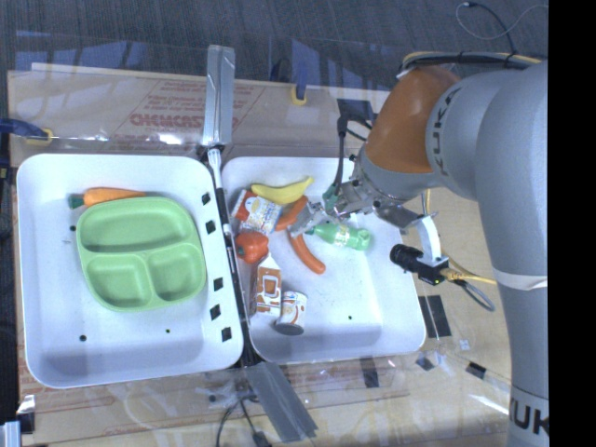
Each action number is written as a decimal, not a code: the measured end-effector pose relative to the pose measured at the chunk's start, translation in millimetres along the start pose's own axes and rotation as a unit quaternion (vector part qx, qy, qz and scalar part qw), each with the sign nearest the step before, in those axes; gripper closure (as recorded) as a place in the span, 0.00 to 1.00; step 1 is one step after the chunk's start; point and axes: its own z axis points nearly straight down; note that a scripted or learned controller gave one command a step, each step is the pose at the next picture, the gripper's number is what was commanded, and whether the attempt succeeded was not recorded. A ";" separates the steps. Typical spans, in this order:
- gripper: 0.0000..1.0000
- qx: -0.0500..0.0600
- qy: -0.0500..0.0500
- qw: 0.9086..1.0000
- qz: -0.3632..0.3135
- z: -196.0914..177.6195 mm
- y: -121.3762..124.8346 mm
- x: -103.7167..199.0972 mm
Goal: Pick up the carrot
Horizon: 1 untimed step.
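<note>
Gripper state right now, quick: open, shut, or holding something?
Gripper: over the right bin, just above the green bottle; whether it is open or shut cannot be told, and nothing shows between its fingers.

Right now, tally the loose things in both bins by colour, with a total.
Green: 2, divided plate, bottle
Yellow: 1, banana
Orange or red: 4, carrot, round piece, long piece by the bottle, long piece by the banana
Printed packs: 3, packet, carton, can
Total: 10
</note>
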 end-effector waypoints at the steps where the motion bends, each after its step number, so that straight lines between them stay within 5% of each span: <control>1: 0.00 -0.002 -0.001 1.000 0.022 -29.2 46.0 -24.8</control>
